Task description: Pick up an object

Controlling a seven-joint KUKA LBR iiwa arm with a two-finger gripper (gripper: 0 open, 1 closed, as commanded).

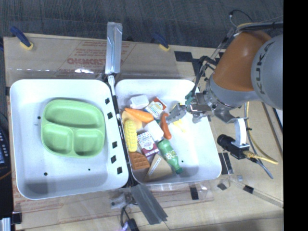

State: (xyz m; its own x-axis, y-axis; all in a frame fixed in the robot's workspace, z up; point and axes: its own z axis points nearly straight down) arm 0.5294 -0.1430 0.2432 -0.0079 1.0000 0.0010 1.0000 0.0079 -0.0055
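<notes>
The right bin (204, 150) holds a heap of toy food. In it lie an orange carrot (138, 114), a yellow corn cob (130, 134), a red sausage (165, 124), a green bottle (171, 156), a white block (138, 100), a small printed carton (156, 108), a purple-and-white packet (147, 144) and a brown waffle (140, 161). My gripper (176, 112) hangs low over the bin's upper middle, just right of the carton and above the sausage's top end. Nothing shows as held in it.
The left bin (24, 143) carries a green divided plate (73, 127). A metal bar (113, 47) stands at the divider behind the bins. The arm's orange band (238, 61) and grey wrist overhang the right bin's right wall. Cables and a black fitting (233, 147) lie right of it.
</notes>
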